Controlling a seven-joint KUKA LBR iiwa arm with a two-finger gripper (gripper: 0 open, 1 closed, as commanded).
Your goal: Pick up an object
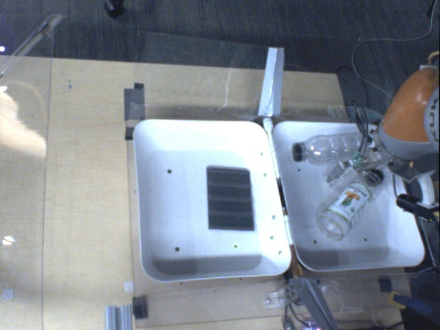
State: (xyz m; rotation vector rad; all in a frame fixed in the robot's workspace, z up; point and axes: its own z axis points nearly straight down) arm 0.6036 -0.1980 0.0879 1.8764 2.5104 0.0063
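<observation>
The arm [412, 119] rises closest to the lens, a grey body with an orange band, coming in from the right over the far right corner of the right bin [405, 249]. The bench [75, 205] is pale wood and carries both white bins side by side, touching along a narrow seam. The left bin [158, 184] is the bigger-looking of the two and holds a dark ribbed tray [230, 198] lying flat near its middle, well apart from the walls. In the right bin lie two clear plastic bottles. One bottle [323, 148] lies on its side near the back wall, its dark cap pointing toward the left bin. The other, a bottle with a label [346, 208], lies tilted on a diagonal near the middle of that bin, its open end toward the front and its neck up near the arm. The gripper [364, 158] sits low between the two bottles, just beside the neck of the labelled one; it is small and tangled with clear plastic here, so I cannot tell whether its fingers are spread or pressed together, nor whether they touch either bottle.
</observation>
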